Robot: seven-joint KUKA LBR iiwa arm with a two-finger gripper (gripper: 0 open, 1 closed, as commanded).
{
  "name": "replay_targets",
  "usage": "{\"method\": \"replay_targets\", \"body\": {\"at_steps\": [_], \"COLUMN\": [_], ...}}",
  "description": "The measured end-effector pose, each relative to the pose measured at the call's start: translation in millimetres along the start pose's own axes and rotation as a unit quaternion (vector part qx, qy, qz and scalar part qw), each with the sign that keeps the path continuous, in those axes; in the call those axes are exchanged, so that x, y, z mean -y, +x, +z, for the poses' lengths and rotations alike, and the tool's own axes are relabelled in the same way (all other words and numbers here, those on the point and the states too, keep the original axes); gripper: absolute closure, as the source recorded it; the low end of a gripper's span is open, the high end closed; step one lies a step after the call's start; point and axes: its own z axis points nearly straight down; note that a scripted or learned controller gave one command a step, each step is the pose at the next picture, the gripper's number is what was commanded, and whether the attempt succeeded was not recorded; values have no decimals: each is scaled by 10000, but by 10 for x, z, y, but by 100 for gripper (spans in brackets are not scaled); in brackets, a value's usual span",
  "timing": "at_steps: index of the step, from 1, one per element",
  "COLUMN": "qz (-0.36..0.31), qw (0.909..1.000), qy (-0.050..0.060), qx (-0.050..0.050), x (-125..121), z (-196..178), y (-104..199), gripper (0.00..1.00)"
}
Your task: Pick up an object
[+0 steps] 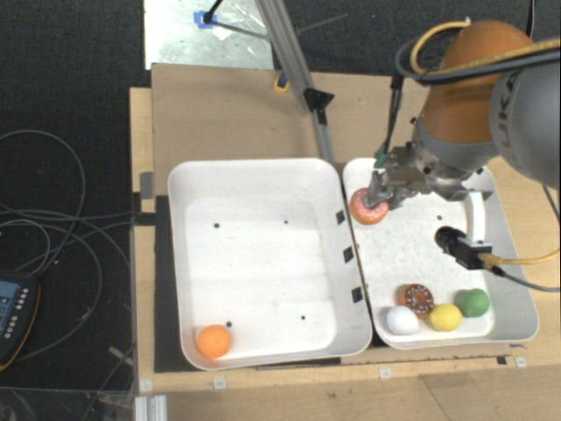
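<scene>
We see gripper [379, 196] clamped on pink frosted doughnut [369, 209], at upper left corner of right bin [513, 318]. Near its front edge: chocolate doughnut [417, 298], white ball [402, 320], yellow ball [445, 317], green ball [473, 303]. Orange ball [213, 341] sits in left bin [263, 170].

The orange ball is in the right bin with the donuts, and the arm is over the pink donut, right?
Not quite. The camera view shows the orange ball alone in the left bin, near its front corner. The arm's gripper is indeed over the pink donut in the right bin.
</scene>
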Motion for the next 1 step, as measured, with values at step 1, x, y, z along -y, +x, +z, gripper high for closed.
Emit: {"method": "replay_targets", "body": {"at_steps": [1], "qz": [2], "qw": [10000], "qy": [-2], "qx": [-2], "x": [-78], "z": [-38], "y": [544], "gripper": [100]}}
